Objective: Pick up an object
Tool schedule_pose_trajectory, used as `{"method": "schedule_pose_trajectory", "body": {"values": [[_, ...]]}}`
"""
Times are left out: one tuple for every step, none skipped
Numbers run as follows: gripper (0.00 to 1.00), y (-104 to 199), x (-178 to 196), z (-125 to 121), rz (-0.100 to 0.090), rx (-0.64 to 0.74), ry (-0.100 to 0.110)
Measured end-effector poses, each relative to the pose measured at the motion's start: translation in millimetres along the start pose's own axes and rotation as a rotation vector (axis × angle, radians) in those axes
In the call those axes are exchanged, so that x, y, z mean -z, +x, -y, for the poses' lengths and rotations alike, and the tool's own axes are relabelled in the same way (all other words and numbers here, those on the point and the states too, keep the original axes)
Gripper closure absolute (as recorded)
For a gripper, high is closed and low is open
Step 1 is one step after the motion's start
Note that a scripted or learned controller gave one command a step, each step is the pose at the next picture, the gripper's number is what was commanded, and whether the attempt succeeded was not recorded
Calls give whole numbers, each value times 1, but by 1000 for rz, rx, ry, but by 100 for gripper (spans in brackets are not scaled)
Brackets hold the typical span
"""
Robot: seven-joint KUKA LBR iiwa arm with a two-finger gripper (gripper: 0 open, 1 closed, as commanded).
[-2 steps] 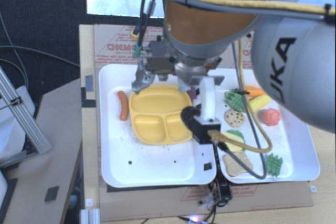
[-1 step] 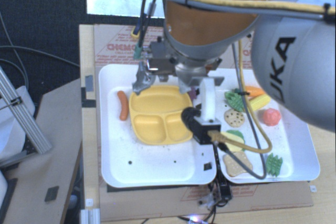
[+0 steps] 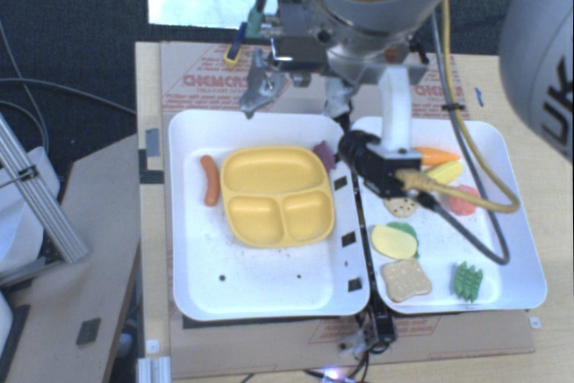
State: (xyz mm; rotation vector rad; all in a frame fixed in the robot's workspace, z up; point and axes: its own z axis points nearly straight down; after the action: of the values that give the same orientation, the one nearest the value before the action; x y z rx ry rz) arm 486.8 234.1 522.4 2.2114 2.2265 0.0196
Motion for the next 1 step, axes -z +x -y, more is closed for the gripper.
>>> {"method": "schedule_pose_trajectory", "body": {"values": [[100,1,6,0,3,7,7]]}}
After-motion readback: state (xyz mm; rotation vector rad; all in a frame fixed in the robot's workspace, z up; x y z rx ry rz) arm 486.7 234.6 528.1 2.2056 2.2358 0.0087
